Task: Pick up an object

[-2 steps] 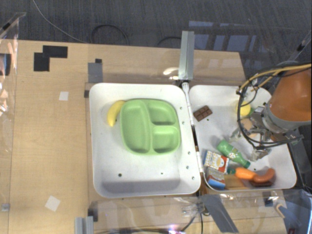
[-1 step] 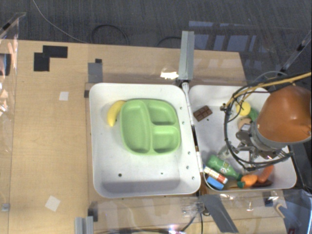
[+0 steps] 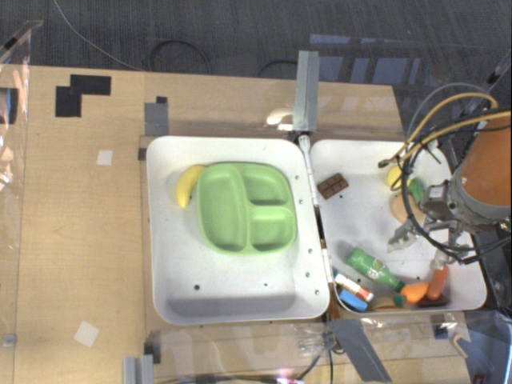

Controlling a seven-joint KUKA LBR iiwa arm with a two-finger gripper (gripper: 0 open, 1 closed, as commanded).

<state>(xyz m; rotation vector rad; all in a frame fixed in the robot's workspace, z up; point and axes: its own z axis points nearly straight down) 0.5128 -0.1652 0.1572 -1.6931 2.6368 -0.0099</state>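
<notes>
gripper (image 3: pixel 410 238) over right bin (image 3: pixel 352 162), jaws look spread, nothing between them | nearest target green bottle (image 3: pixel 373 267) lying flat just below-left, apart | carrot (image 3: pixel 425 288) crowds front wall, harder grab | green tray (image 3: pixel 244 207), banana (image 3: pixel 187 185) in left bin (image 3: pixel 172 286)

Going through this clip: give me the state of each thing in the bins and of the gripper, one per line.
Green tray: flat in the left bin, compartments up.
Banana: at the tray's left edge.
Chocolate bar: flat, right bin, apart from the rest.
Green bottle: on its side.
Carrot: lying in the near right corner.
Gripper: over the right bin, holding nothing visible.
</notes>
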